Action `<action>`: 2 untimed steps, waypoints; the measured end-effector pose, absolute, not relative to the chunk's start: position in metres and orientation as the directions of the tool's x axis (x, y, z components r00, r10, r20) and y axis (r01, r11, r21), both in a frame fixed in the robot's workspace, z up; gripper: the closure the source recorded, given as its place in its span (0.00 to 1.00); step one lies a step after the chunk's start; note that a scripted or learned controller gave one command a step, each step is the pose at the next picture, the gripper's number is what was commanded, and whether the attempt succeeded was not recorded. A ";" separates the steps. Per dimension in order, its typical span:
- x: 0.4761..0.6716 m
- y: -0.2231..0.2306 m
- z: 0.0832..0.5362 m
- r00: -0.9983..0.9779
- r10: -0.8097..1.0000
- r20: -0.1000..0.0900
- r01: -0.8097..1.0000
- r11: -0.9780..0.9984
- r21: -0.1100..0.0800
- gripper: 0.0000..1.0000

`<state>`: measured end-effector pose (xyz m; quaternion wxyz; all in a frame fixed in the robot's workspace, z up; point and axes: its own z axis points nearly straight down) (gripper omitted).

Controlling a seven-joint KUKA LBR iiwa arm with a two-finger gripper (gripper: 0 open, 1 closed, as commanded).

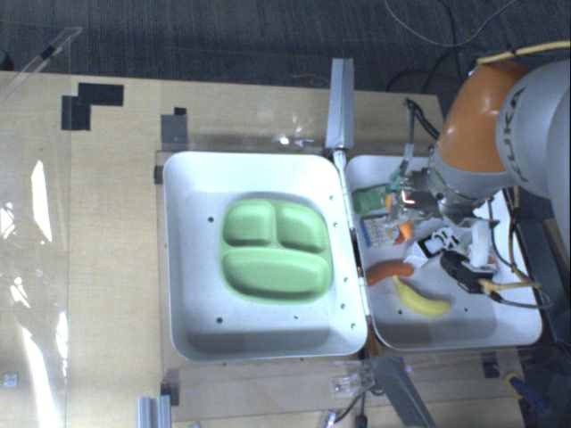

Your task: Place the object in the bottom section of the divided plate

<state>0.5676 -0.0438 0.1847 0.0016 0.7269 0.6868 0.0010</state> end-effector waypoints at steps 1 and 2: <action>0.557 0.026 0.184 -0.030 1.000 0.000 1.000 0.030 0.002 1.00; 0.503 0.089 0.184 -0.245 0.970 0.001 0.970 0.245 0.001 1.00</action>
